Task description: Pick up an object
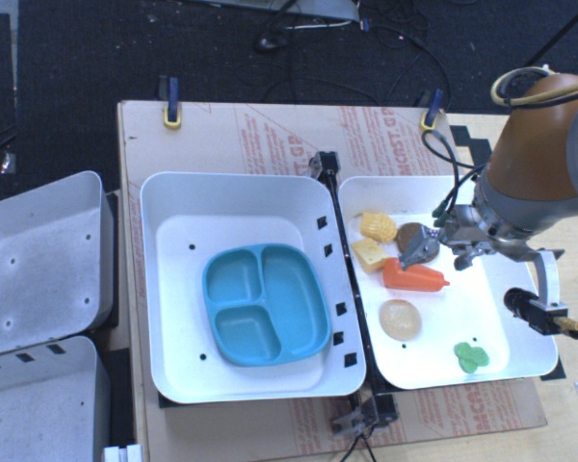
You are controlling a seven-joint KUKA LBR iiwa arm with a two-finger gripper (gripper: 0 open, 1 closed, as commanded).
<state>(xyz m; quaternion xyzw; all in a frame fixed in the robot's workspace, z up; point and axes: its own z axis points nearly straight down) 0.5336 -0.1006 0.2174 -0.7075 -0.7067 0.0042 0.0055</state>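
The bench (pixel 231 123) carries two bins — an orange carrot (pixel 416 276) lies just below the fingers (pixel 419 246), whose state cannot be told; the left bin (pixel 173 210) holds a blue tray (pixel 266 303).

The only writing that shows is red print on the brown cardboard sheet (pixel 231 123) that lies under the two white bins. It repeats in several places: along the top edge behind the bins, near the right end behind the right bin, and on the strip in front of the bins at the bottom. The letters stand tilted or upside down and are faint and small, so the words cannot be read with certainty. No number, brand or label can be read.
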